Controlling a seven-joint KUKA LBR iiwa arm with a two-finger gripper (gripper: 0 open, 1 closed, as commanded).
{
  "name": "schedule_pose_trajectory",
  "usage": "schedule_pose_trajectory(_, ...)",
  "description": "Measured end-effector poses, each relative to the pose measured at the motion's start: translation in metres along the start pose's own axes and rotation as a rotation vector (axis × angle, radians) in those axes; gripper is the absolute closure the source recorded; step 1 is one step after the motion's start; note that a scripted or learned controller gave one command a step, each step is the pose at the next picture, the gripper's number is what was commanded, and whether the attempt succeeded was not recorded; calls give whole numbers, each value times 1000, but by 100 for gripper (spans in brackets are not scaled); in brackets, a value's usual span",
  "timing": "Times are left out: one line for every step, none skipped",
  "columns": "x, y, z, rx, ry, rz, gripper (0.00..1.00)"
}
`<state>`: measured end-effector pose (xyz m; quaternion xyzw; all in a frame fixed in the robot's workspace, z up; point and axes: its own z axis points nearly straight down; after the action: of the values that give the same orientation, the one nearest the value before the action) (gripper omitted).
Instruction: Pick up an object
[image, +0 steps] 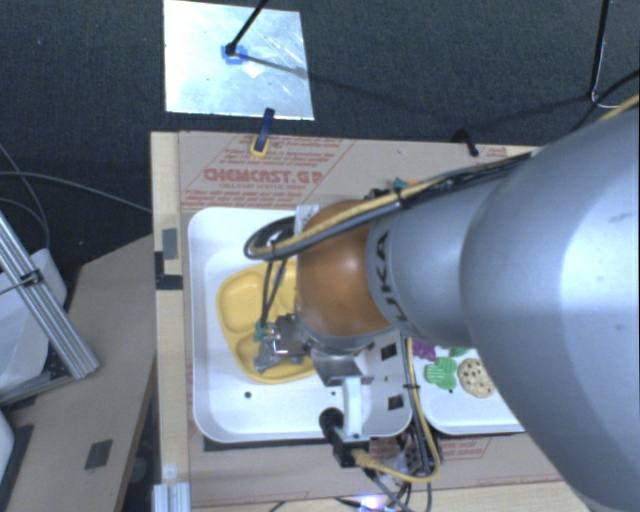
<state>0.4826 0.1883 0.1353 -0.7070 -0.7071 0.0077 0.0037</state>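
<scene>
Two shallow white bins sit side by side on a cardboard-covered surface (300, 165), seen from above at a slant. The left bin (205, 300) holds a yellow object (240, 300), a soft-looking rounded shape lying toward the bin's middle, partly hidden under the arm. The right bin (480, 415) shows at its near edge, and in it lie a green toy piece (440, 374), a round cookie-like piece (475, 377) just beside it, and a bit of purple (425, 351) above them.

A large grey arm (520, 280) reaches in from the right and covers much of both bins — its orange band (335, 270) hangs over the left bin, right above the yellow object. Below the band, the end effector (272, 345) appears as a cluster of grey metal parts over the lower edge of the yellow object. How its grasping parts stand cannot be told from here, nor whether anything is held. Black and yellow cables (300, 232) loop along the arm.

Beyond the bins, a silvery sheet (240, 60) lies on dark carpet, and a blue and yellow clamp (263, 133) grips the cardboard's far edge. An aluminium frame rail (45, 300) slants at the left.
</scene>
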Motion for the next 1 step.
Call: schedule_pose_trajectory(-21, 68, 49, -8, 6, 0, 0)
